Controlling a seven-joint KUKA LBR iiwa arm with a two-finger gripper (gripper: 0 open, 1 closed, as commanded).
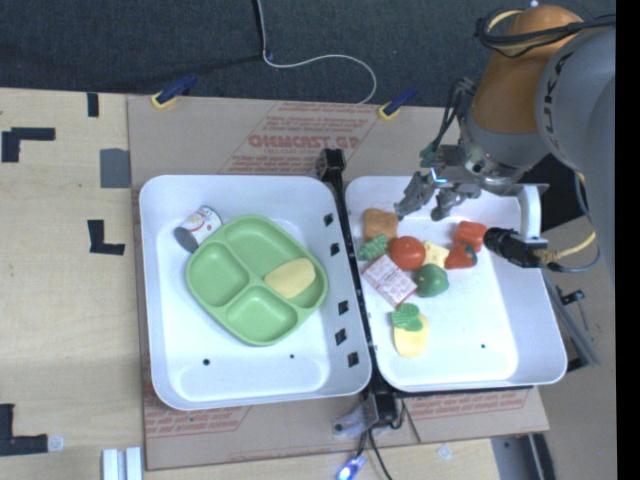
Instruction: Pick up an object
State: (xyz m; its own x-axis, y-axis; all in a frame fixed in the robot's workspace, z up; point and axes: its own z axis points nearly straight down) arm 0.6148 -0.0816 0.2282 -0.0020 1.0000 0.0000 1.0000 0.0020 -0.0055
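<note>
My gripper [427, 202] hangs open over the back of the right bin [500, 353], nothing between its fingers. Just below and left of it lies a brown bread-like piece [378, 222]. In front of that sit a red tomato [406, 252], a green round vegetable [432, 281], a pink checkered packet [388, 281] and a small yellow piece [436, 254]. A red pepper [466, 245] lies to the right, below the fingers. Nearer the front lies a yellow piece with a green top [409, 332].
The left bin [165, 358] holds a green divided plate [235, 268] with a yellow food piece [291, 277] in one compartment, and a small white and grey can [196, 226] at its back left. A black clip-lined wall [340, 268] separates the bins.
</note>
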